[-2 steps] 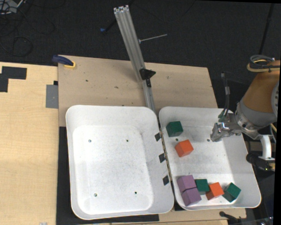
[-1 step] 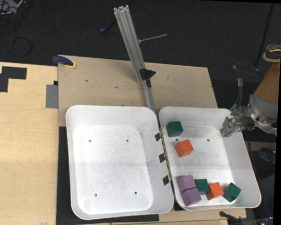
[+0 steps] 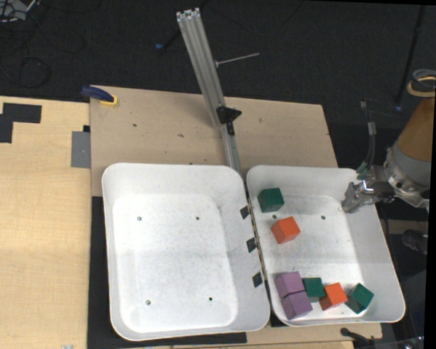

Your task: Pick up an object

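White right bin [image 3: 389, 252] — green, orange, purple blocks [image 3: 293, 294] inside.

Wooden bench [image 3: 162, 131] bears two white bins [image 3: 168, 317] [image 3: 387, 288] side by side.

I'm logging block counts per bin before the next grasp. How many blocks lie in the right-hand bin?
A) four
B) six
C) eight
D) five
B: the right bin holds a green block and an orange block near its left wall, plus a purple block, a small green one, a small orange one and another green one along its near edge.
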